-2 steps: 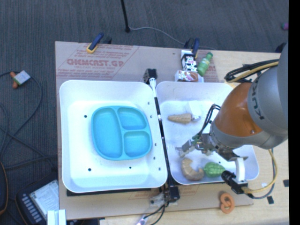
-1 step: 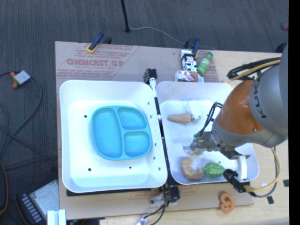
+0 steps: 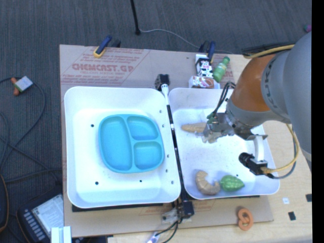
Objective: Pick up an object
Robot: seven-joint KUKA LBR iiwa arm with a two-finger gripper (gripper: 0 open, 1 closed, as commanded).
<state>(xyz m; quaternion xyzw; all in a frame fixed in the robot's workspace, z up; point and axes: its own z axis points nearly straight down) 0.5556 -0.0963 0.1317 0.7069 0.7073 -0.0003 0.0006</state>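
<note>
We see the gripper (image 3: pixel 211 133) low in the right bin (image 3: pixel 263 189), just beside a tan stick-like item (image 3: pixel 192 128). Risk, imo: we nudge it away instead of trapping it, w/ approach off-centre.

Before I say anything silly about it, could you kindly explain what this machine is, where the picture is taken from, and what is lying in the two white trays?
The picture comes from one fixed camera above the bench, looking down at a slant. The big grey and orange robot arm reaches in from the right; its small two-finger gripper hangs low over the right white bin. That bin holds a long tan bread-like piece just left of the gripper, and, near the front edge, a curved beige croissant-shaped toy beside a green leafy toy. The left white bin holds a light blue divided plastic plate. An orange pretzel-shaped toy lies on the bench outside the bins. I cannot tell whether the gripper holds anything.
</note>
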